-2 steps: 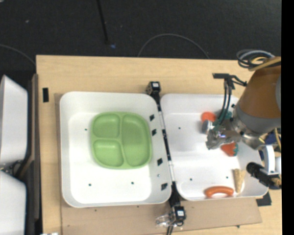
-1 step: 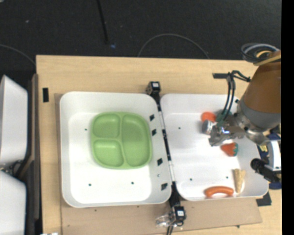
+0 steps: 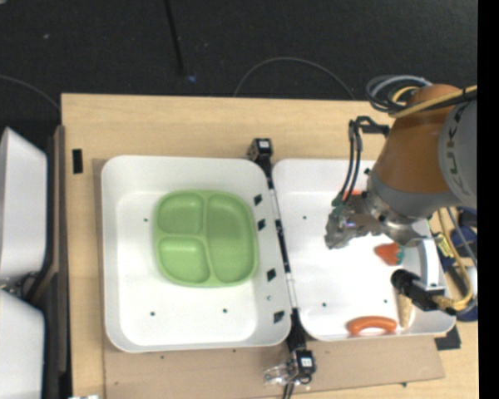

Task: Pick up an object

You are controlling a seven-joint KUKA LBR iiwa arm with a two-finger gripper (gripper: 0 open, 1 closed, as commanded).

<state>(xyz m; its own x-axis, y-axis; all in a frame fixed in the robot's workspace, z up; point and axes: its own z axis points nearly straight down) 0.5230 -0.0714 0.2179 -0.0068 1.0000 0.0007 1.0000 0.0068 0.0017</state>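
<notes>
Right bin (image 3: 316,268): arm (image 3: 416,152) half hides an orange object (image 3: 387,254), hand (image 3: 342,231) state unclear

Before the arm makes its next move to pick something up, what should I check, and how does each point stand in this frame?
1. Gripper is over the right bin: ok.
2. Gripper holds something: cannot tell.
3. Pickable things in that bin: ok, an orange ring at its lower edge and an orange-red piece beside the wrist.
4. Gripper lined up over either one: not ok, it sits to the left of both.
5. Green divided plate lies in the left bin, apart from the arm: ok.
</notes>
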